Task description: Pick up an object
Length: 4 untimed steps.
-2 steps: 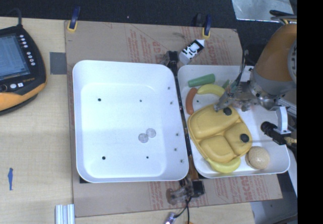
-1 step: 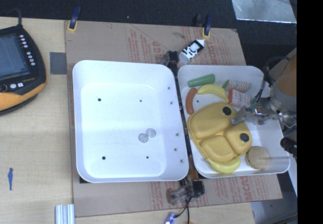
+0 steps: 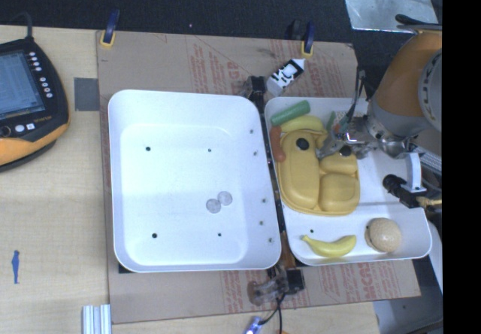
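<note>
A: Where is the tool (image 3: 336, 143)?

B: Low in the right bin (image 3: 421, 246), over the big yellow compartment tray (image 3: 319, 182), at its upper right corner. I judge that it is going for the tray or for something by it. Whether it is spread or pinching, I cannot tell; the wrist hides it.

A: What else is in there to pick?

B: A banana (image 3: 329, 245) and a tan ball (image 3: 384, 235) along the near wall, well apart from the tool. A green cylinder (image 3: 291, 111) lies at the far wall. The left bin (image 3: 124, 174) holds two small grey discs (image 3: 219, 202).

A: Any writing?

B: Red print on the cardboard sheet (image 3: 188, 62) covering the table, too faint to read.
</note>
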Available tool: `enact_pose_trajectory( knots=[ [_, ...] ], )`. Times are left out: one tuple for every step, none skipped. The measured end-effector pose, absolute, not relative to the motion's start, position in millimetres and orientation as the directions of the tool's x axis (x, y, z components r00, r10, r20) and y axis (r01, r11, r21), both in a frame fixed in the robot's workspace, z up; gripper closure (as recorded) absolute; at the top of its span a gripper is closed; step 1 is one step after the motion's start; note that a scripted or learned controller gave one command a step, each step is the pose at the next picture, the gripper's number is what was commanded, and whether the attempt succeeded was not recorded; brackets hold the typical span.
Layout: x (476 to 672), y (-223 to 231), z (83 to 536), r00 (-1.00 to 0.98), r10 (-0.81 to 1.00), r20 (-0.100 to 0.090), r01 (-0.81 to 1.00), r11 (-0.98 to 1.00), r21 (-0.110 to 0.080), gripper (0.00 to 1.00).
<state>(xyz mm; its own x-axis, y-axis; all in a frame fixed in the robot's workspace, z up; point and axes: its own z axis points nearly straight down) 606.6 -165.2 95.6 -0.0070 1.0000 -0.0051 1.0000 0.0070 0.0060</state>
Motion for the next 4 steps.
enact_pose_trajectory(
  knots=[
    [511.7, -161.1, 94.9, -0.003, 1.000, -0.008, 1.000, 0.003, 0.004, 0.00],
    [512.0, -163.1, 104.8, -0.007, 1.000, -0.011, 1.000, 0.007, 0.003, 1.00],
    [533.9, -146.1, 102.5, 0.002, 1.000, -0.026, 1.000, -0.001, 0.019, 1.00],
    [536.6, -143.3, 102.9, 0.002, 1.000, -0.029, 1.000, -0.001, 0.022, 1.00]
  ],
)
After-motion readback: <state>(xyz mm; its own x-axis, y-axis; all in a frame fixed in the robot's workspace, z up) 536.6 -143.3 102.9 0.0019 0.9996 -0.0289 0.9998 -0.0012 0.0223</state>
